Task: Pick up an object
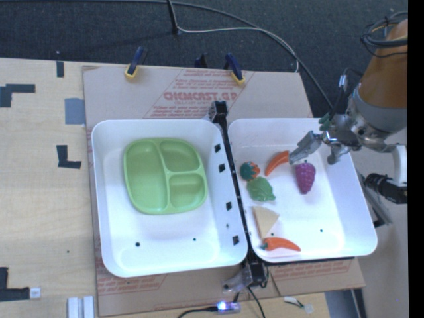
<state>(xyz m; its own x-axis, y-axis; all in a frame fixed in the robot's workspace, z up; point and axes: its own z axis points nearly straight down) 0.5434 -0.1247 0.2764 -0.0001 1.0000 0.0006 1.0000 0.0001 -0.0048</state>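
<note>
Over the right bin (344, 197), from the right edge: grey arm (381, 105) with orange band, reaching in at a slant. Gripper (317, 148) hanging above the bin's upper middle, one finger (302, 148) pointing down-left toward the toys. Spread of the claw: cannot tell, fingers overlap and blur against the white floor; nothing seen caught between them.

Right bin contents, noted top to bottom:
- orange carrot (277, 162), tilted, just below-left of the finger tip, possibly touching it.
- purple grapes (305, 177), just beside the carrot, under the gripper.
- small round green-and-orange toy (250, 171), near the divider.
- green leafy vegetable (261, 189), just below that toy.
- pale wedge of cheese (266, 220), lower centre.
- second orange piece with green end (281, 245), lying flat by the near rim.

Left bin (109, 244): green divided plate (165, 175), three compartments, resting flat in the upper part.

Under both bins: brown cardboard sheet (192, 95), printed red, held at the far edge by two blue-and-yellow clamps (135, 63).
</note>
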